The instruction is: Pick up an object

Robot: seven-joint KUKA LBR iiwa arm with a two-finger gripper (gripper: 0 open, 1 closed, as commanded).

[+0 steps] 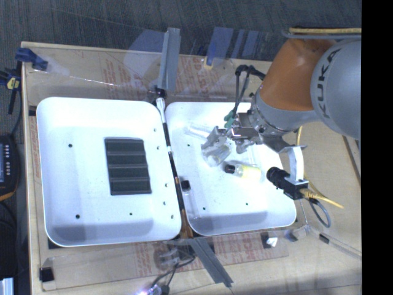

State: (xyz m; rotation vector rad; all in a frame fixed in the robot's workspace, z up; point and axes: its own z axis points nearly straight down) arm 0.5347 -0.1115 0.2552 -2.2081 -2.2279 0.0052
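Two white bins (61, 112); one dark ribbed block (128, 166) in left

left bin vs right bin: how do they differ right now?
The left shallow white bin holds one dark ribbed rectangular block, lying flat; the right shallow white bin holds a clear crumpled plastic piece and a small yellowish tube with a dark cap. The claw is over the right bin, not the left. Both are white, rounded and shallow.

On my own grey arm (341, 82), at the upper right of the frame, the letters "KUKA" run in dark print, partly cut off by the edge. I can read no other text, label or number anywhere.
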